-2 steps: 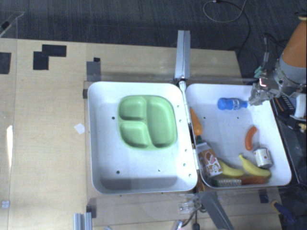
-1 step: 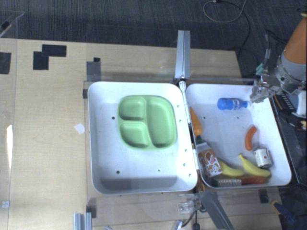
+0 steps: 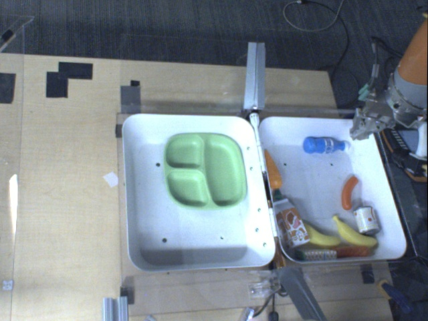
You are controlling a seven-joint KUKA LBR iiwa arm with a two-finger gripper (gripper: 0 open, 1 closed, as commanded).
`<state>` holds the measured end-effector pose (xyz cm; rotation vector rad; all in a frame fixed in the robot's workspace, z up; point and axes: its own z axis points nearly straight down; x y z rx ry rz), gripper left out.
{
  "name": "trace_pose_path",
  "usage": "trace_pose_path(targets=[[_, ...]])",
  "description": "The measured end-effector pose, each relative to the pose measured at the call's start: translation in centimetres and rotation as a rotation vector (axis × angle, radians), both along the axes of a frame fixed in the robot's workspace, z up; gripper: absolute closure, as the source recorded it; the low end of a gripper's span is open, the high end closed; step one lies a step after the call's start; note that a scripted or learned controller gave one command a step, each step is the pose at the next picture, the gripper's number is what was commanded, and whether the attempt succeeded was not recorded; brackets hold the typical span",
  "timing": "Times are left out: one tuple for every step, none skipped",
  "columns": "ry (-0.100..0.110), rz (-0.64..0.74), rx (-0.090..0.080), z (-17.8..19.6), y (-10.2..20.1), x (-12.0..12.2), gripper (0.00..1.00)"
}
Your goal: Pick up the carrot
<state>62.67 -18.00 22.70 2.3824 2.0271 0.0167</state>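
Down at the near end of the right bin (image 3: pixel 394 209) lie two bananas (image 3: pixel 338 235), a small can (image 3: pixel 365 220) and a snack packet (image 3: pixel 291 225). Against that bin's left wall rests the carrot (image 3: pixel 272 170), untouched. A blue bottle (image 3: pixel 324 144) sits further back. At the bin's far right corner the claw (image 3: pixel 363 124) hovers; how far open it is I cannot tell. A green divided plate (image 3: pixel 204 169) occupies the left bin (image 3: pixel 144 199).

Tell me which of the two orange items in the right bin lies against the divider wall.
The longer orange piece, tucked along the right bin's left wall. The shorter, curved one lies in open floor near the can.
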Motion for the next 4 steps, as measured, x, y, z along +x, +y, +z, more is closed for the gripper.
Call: trace_pose_path(targets=[[-0.005,0.006,-0.001,1.2,0.2,0.2,1.00],[-0.010,0.012,-0.001,2.3,0.3,0.4,1.00],[0.013,0.022,0.001,-1.9,-2.0,3.0,1.00],[0.006,0.029,-0.002,-0.7,-1.9,3.2,1.00]])
